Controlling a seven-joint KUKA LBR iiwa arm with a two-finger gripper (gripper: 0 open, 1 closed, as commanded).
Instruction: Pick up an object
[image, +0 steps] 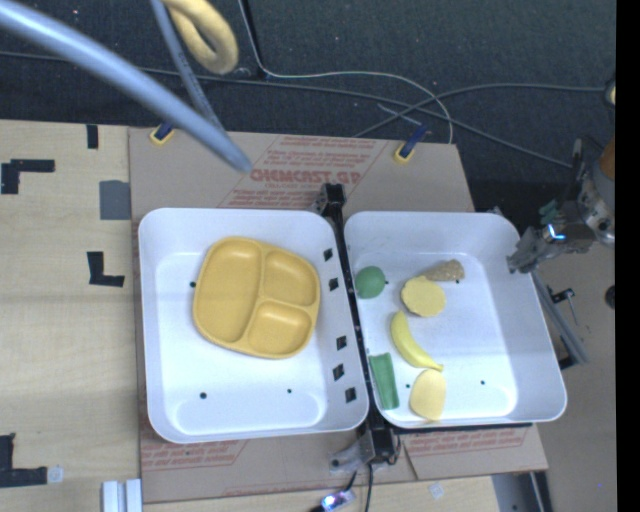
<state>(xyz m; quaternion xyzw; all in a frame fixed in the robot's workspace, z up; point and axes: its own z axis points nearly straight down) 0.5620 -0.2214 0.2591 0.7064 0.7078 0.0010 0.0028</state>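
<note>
The right bin (500, 330) holds several toy foods: a green ball (370, 281), a round yellow piece (423, 297), a tan lump (445, 270), a yellow banana (410, 343), a green stick (382, 379) and a yellow half-round piece (428, 394). My gripper (545, 245) hangs at the right bin's upper right corner, outside the rim and well to the right of the foods. Nothing shows between its fingers, and its state is too small and blurred to read.
The left bin (165, 330) carries a yellow divided plate (256, 296). A row of black clips (345, 330) joins the two bins along the middle. Cables (420, 100) run across the dark cloth behind the bins. Cardboard (300, 165) lies under both bins.
</note>
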